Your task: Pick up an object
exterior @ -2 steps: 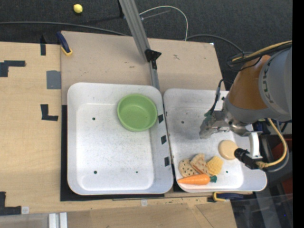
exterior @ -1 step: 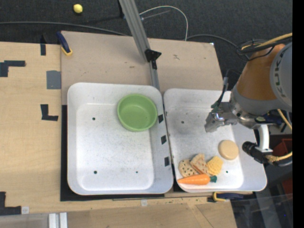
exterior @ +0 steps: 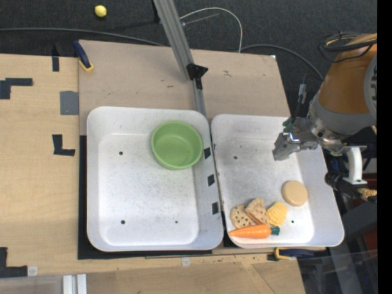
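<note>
Bench [exterior: 37,182]: pale wood, black tape marks at its left edge.
Floor [exterior: 49,5]: dark, cables trailing, small yellow ball [exterior: 100,10] beyond the bench's far edge.

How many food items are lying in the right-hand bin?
5, all near the right white bin's front: a round tan bun, a yellow corn piece, two brown waffle-like crackers, and an orange carrot by the front rim. More may hide beneath the cluster.

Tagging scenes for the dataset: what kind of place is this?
Likely a robot grasping test bench, not a kitchen: two shallow white plastic bins side by side, toy food like a plastic orange carrot, and a grey-and-orange arm's gripper over them.
</note>
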You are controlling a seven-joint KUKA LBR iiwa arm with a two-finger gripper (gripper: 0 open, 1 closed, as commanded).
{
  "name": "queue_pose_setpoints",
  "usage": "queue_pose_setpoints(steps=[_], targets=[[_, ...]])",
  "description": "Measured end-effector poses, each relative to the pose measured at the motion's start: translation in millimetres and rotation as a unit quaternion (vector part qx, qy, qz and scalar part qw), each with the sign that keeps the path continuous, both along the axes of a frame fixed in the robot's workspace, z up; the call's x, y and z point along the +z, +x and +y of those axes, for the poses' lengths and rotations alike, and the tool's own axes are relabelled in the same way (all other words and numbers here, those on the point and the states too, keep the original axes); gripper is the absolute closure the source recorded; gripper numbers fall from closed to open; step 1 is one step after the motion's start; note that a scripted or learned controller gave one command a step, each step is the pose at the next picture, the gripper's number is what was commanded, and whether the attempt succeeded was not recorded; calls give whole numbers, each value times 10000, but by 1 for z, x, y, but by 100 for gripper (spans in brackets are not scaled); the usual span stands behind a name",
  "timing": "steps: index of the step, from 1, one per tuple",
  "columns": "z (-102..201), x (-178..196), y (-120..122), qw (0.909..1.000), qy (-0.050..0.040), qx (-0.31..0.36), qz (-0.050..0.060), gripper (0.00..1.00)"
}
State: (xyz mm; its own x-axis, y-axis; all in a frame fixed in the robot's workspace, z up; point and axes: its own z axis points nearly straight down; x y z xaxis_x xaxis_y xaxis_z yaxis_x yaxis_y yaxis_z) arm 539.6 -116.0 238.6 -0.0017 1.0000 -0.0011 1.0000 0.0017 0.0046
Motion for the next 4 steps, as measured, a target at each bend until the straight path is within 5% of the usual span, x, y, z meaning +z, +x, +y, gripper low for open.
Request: queue_pose_setpoints(steps=[4], targets=[[175,-21,105,10000,11,20,28,100]])
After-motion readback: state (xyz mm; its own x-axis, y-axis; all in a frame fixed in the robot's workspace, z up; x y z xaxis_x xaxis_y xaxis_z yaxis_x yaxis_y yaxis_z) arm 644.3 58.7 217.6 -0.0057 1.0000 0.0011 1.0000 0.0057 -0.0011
